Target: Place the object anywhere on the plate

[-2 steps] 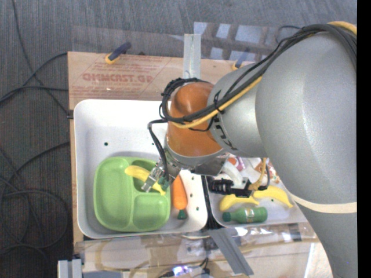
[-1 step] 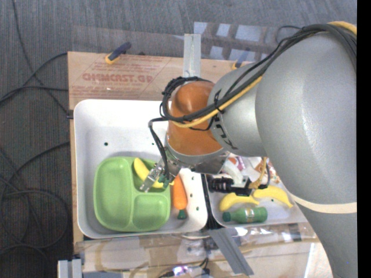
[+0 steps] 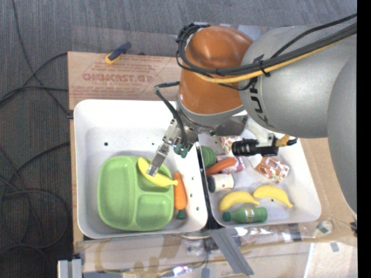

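A green plate [image 3: 124, 198] with several compartments lies in the left bin [image 3: 110, 120]. A yellow banana [image 3: 155, 176] rests on the plate's upper right part, partly over the rim. My gripper [image 3: 155, 168] reaches down at a slant from the right, and its tip sits right on top of the banana. I cannot see whether it grips the banana. An orange carrot [image 3: 180, 193] lies just right of the plate, against its edge.
The right bin [image 3: 307, 204] holds two more bananas [image 3: 237, 200] [image 3: 274, 194], a green bottle [image 3: 246, 215], a white cup [image 3: 222, 182], an orange carrot [image 3: 222, 166] and a red and white packet [image 3: 271, 168]. The arm hangs over both bins' far halves.
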Controlling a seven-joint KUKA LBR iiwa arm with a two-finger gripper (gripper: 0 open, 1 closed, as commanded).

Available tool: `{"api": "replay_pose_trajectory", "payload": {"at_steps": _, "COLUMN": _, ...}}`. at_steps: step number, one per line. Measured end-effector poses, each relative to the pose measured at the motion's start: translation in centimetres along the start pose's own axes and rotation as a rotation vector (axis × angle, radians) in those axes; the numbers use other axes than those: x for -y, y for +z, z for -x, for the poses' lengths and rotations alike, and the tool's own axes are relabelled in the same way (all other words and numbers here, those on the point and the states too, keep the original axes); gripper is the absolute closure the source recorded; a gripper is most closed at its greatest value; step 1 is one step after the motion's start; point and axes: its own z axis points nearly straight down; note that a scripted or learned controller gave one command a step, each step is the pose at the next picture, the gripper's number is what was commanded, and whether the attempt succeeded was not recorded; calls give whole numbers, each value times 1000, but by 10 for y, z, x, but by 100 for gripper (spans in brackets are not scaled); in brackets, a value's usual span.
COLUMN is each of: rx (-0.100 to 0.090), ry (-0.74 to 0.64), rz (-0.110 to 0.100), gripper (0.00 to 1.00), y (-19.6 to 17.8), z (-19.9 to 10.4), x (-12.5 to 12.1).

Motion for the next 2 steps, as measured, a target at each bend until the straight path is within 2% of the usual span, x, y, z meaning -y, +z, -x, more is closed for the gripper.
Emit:
{"api": "replay_pose_trajectory", "payload": {"at_steps": 1, "rx": 2, "ry": -152, "rz": -1, "gripper": 0, "y": -22, "z": -4, "x": -35}}
{"api": "replay_pose_trajectory", "payload": {"at_steps": 2, "rx": 3, "ry": 67, "rz": -1, "gripper": 0, "y": -67, "z": 19, "x": -27}}
